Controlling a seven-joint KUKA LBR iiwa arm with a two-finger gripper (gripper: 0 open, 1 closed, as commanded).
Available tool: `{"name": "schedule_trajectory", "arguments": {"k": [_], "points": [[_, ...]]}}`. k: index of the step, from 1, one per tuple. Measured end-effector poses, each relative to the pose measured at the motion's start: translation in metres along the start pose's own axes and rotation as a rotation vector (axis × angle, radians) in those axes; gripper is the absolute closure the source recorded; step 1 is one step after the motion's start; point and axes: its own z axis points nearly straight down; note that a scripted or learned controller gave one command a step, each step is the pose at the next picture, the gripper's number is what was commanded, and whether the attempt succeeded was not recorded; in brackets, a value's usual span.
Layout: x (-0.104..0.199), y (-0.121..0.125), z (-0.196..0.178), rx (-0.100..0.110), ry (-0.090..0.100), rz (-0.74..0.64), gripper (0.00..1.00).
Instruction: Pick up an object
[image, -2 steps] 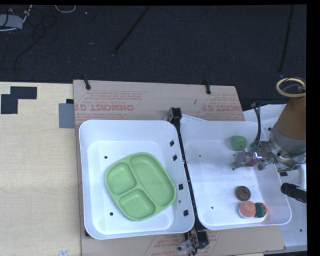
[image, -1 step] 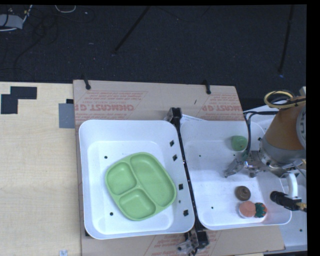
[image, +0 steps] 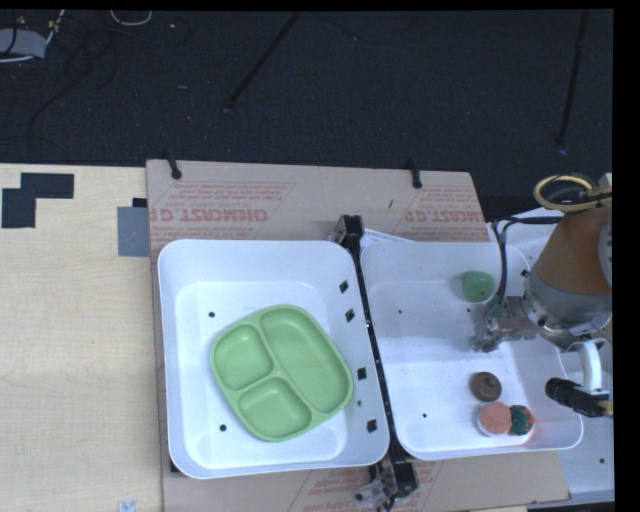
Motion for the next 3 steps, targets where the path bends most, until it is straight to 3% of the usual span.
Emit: {"name": "schedule_trajectory", "arguments": {"k": [2,3], "points": [[0.003,0.009,-0.114,-0.008,-0.003,-0.003,1.00],[0.002,0.009,-0.136,-0.005,-0.002,-0.004,1.00]]}}
